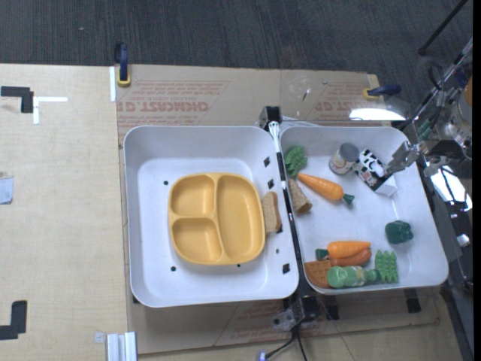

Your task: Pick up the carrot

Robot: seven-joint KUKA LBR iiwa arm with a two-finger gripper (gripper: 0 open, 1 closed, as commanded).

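Note:
The carrot [322,186], orange with a small green stem at its right end, lies slantwise in the upper left part of the right bin [428,224]. The gripper [400,157] reaches in from the right over the bin's upper right corner. It hovers just beside a black-and-white cow-print carton [370,169], well to the right of the carrot. Nothing is visibly held.
Around the carrot lie a green leafy piece [295,159], a bread slice [300,198] and a grey can [346,157]. Lower down are a green pepper [399,232], an orange sausage-like item [350,251] and a green bottle [347,277]. The left bin holds a yellow divided plate [216,218].

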